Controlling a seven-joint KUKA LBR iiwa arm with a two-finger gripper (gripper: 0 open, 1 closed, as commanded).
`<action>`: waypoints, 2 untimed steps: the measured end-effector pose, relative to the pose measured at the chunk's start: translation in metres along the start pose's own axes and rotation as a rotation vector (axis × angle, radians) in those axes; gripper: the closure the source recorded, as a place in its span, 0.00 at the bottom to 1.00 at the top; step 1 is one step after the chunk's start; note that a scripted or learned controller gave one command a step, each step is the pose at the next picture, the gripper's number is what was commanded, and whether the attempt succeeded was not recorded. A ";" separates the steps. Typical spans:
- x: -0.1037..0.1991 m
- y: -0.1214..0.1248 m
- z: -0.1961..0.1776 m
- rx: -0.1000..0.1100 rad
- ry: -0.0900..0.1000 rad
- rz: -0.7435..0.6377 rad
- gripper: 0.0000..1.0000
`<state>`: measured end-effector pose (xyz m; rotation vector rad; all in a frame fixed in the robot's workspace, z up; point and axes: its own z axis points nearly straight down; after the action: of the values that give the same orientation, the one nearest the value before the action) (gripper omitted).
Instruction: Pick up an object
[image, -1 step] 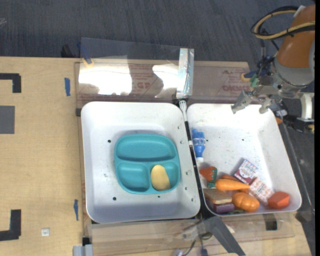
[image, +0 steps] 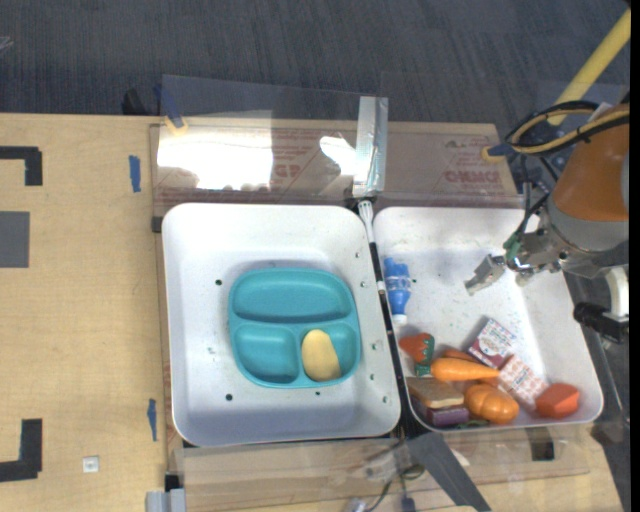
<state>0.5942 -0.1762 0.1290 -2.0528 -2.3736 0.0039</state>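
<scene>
Nearest the camera, the pile of toy items lies along the near edge of the right bin (image: 560, 300): a carrot (image: 465, 370) with its long axis running left to right, an orange fruit (image: 492, 404) touching it on the near side, a brown block (image: 440, 400) to the left, a red piece (image: 557, 400) in the near right corner, and a patterned packet (image: 492, 343) just behind the carrot. A blue-capped bottle (image: 397, 285) lies against the bin's left wall, long axis running near to far.

In the left bin (image: 190, 300), a teal tray (image: 290, 325) holds a yellow lemon-shaped piece (image: 320, 354) in its near right compartment.

Farther back, the gripper (image: 492, 272) hangs above bare floor in the right bin's far half, holding nothing. Its fingers appear parted at moderate width, though the slant makes the exact gap hard to read.

The relation that governs the next move: the pile lies toward the near edge from the gripper, with the packet closest. Open floor separates them. The near wall crowds the objects; the carrot's exposed length offers the cleanest approach.
</scene>
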 end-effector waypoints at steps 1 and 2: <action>0.041 -0.018 -0.062 -0.010 -0.002 0.032 0.00; 0.002 -0.052 0.036 -0.003 -0.001 0.001 0.00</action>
<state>0.5425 -0.1817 0.0929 -2.0549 -2.3747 0.0015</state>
